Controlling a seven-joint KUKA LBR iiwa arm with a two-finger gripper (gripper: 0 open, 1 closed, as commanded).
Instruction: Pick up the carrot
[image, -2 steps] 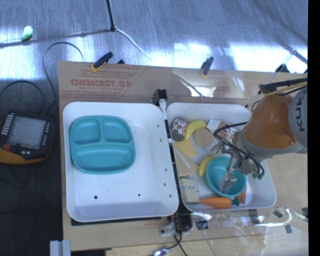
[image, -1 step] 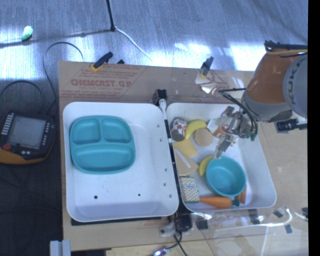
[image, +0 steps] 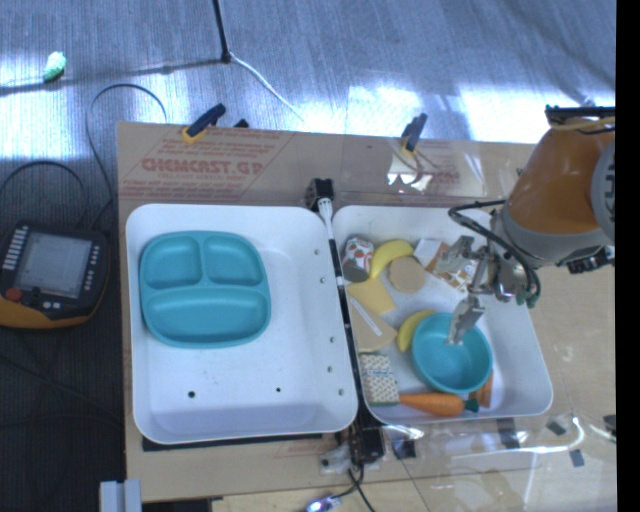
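Jaws (image: 466, 322): hang over the right bin, tips just above the bowl's upper rim; whether wide or narrow cannot be told from this slant; nothing seen between them.
Arm (image: 560, 200): grey with orange band, comes in from the right, above and right of the jaws.
Carrot (image: 432, 404): below the jaws and slightly left, lying flat along the near wall of the right bin, just beside the bowl's lower edge; apart from the jaws.
Bowl (image: 452, 362): blue, directly under the jaws.
Banana (image: 390, 254): up and left of the jaws, near the bin's far side.
Right bin (image: 530, 375): white, holds the items above.
Left bin (image: 300, 330): well left of the jaws.
Plate (image: 204, 288): blue, three compartments, in the left bin.
Table (image: 200, 165): brown board under both bins.
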